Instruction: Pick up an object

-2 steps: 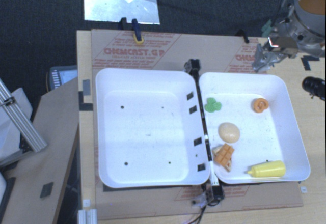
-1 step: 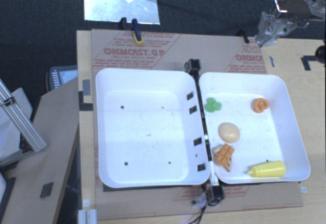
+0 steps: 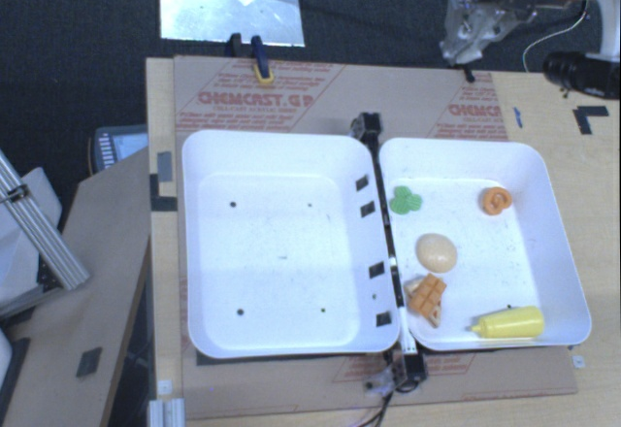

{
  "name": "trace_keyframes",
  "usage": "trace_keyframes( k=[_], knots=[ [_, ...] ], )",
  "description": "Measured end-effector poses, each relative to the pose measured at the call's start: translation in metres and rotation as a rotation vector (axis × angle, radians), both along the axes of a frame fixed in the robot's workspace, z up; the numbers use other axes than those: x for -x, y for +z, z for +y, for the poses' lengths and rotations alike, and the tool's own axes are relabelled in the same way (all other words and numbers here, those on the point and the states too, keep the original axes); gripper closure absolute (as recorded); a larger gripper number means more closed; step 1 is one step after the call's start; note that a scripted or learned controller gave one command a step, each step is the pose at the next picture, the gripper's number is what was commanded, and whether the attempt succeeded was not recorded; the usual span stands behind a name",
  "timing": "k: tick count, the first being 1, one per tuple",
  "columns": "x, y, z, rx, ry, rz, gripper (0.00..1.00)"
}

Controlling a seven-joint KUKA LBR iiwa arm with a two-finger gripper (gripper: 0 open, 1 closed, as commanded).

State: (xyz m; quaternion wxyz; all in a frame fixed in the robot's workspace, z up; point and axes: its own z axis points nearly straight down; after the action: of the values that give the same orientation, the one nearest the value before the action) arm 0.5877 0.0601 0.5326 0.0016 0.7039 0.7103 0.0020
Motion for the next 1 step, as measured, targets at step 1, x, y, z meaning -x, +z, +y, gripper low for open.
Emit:
trace_keyframes(
  k=[1],
  knots=[
    [-0.0285, 0.0021, 0.0824, -0.002, 0.003, 0.002, 1.0]
  ],
)
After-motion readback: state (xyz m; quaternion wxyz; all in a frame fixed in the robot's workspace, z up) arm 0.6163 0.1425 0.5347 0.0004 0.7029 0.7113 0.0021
